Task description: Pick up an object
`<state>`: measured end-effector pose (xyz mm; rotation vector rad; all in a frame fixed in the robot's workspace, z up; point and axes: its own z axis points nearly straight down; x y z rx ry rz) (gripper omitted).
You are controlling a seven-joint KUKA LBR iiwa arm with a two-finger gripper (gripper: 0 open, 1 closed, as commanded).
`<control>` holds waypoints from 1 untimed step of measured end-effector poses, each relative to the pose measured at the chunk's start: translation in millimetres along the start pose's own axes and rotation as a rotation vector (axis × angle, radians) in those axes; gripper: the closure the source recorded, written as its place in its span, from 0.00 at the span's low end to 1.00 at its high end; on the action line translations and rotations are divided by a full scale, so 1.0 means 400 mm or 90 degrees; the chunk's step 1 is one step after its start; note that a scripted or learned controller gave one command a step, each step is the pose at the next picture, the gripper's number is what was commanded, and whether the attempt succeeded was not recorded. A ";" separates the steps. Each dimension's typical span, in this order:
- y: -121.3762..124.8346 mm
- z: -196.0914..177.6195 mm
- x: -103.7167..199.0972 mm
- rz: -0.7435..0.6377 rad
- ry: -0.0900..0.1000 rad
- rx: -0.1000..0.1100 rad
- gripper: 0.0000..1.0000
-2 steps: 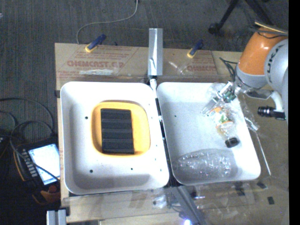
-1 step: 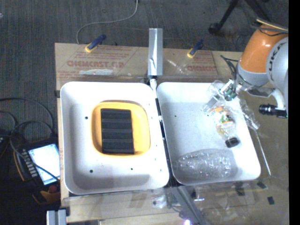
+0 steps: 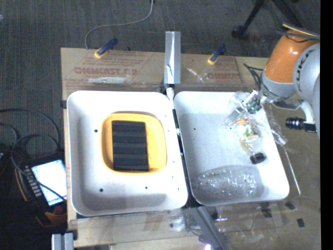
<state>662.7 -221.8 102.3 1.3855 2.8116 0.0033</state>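
A dark carpeted floor is surrounding a cardboard-topped bench [image 3: 130, 69], where two shallow white bins are sitting side by side under the overhead camera. The left bin [image 3: 83, 155] is holding a yellow tray [image 3: 106, 139] with a black ribbed block [image 3: 129, 146] lying flat in it. The right bin [image 3: 208, 139] is holding a crinkled clear plastic bag [image 3: 227, 182] along its near edge, a small black piece [image 3: 257, 158] toward its right wall, and a little orange-and-green item [image 3: 248, 132] just above that piece.

I am reaching in from the right, my grey arm and its orange band [image 3: 283, 61] hanging over the bin's far right corner. My gripper [image 3: 244, 111] is sitting low over the orange-and-green item, tangled among glints of clear material; whether I am spreading or pinching, I cannot tell, and nothing is visibly sitting in my grasp.

To do this step well, I am judging that I should be centring over one item, coming straight down clear of the bin wall, and closing on something firm rather than on slippery film.
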 end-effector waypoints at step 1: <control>0.042 -0.203 0.091 -0.027 0.002 0.001 1.00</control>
